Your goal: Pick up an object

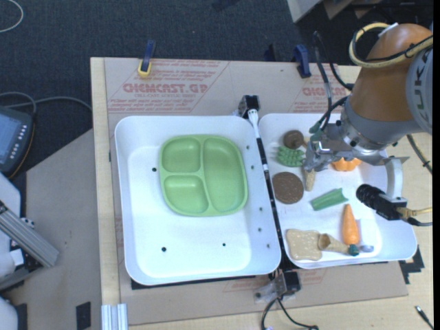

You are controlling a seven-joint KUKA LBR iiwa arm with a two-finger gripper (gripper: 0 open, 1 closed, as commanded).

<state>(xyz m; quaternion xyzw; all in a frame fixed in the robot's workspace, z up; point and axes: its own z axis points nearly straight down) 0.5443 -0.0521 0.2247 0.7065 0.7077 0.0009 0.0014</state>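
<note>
The camera view looks down on two white bins set side by side on a board. The left bin [137, 205] holds a green divided plate [204, 174], lying flat near its far middle. The right bin [405, 243] holds a scatter of small things: a brown round piece [293, 139] at the far left, a green ridged piece [291, 157] just near of it, a flat brown disc [287, 187], a green stick [328, 199], a carrot [350, 223], a tan slice [304, 245] at the near left and an orange piece [344, 163] partly under the arm. The gripper [313, 167] hangs over the far part of this bin, between the green ridged piece and the orange piece; whether it is clenched or released cannot be told.
</note>
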